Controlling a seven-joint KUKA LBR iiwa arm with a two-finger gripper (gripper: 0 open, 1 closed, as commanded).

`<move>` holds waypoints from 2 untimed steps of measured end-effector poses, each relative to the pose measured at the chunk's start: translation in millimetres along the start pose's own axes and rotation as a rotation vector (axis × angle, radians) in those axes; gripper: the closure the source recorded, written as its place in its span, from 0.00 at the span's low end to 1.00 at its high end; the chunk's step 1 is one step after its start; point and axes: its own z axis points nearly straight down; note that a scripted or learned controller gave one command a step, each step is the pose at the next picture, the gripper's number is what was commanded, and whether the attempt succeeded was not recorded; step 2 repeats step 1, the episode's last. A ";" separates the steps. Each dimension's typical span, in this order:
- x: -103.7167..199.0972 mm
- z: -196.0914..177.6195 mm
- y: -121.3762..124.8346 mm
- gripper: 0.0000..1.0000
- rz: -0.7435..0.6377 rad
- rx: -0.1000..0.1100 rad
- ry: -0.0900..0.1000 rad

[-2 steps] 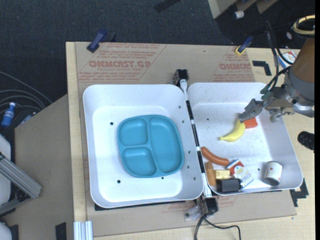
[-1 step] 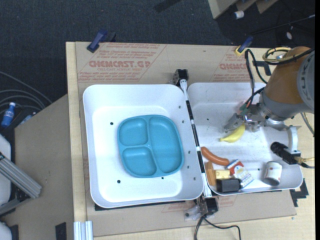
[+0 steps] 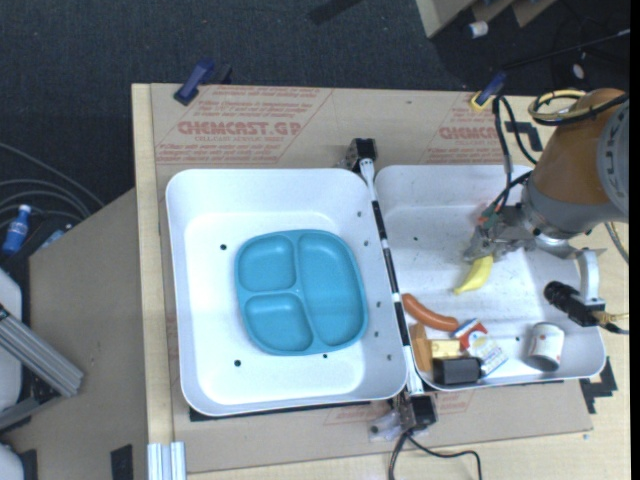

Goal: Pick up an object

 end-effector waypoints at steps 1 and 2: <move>87.1 -90.8 9.1 1.00 -0.003 0.000 0.002; 87.1 -90.8 9.1 1.00 -0.003 0.000 0.002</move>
